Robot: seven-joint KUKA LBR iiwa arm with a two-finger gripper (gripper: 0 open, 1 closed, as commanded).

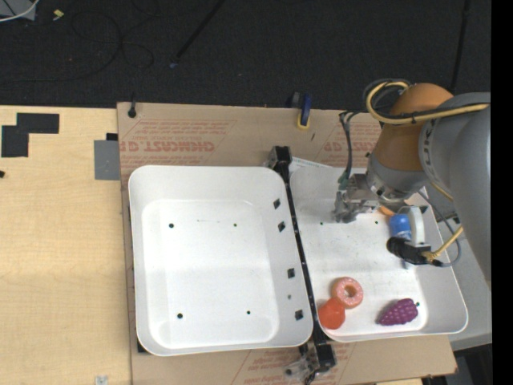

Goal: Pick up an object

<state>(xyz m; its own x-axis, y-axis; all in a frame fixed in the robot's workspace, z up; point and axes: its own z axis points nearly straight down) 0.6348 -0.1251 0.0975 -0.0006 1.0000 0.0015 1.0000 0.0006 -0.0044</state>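
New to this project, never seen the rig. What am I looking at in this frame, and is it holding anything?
One camera, fixed above a bench, looks down at a slant. The grey arm with an orange band is a robot reaching in from the right. Its gripper is low in the right bin, near the back. Whether it holds anything cannot be told from here. The left bin sits beside it. The right bin holds a pink ring, a red ball, purple toy grapes and a blue object.

Donut (348, 292), tomato (332, 314), grapes (398, 312): right bin front.
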